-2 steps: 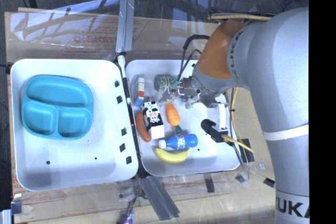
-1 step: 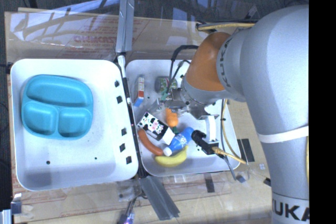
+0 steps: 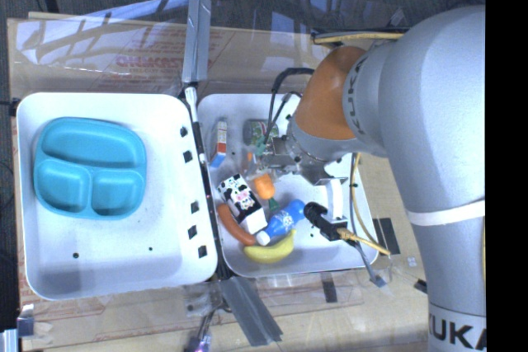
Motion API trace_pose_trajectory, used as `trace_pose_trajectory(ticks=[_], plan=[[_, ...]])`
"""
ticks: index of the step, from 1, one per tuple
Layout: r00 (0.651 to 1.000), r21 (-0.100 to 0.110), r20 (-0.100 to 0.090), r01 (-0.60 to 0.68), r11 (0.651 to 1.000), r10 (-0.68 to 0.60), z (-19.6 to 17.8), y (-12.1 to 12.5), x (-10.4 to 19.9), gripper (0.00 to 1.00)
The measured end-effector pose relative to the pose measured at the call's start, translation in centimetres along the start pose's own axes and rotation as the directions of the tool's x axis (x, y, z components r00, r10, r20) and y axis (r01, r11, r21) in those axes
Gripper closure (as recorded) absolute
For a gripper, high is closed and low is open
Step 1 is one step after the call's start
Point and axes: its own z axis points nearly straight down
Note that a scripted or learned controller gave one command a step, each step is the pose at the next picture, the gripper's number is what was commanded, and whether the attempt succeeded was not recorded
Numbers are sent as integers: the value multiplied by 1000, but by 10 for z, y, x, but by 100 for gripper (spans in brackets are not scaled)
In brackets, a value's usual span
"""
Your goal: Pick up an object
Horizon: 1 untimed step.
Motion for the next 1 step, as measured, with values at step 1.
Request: trace_pose_trajectory(ticks=[1], plan=[[945, -7, 3, 327, 945, -327, -146, -20, 26, 100]])
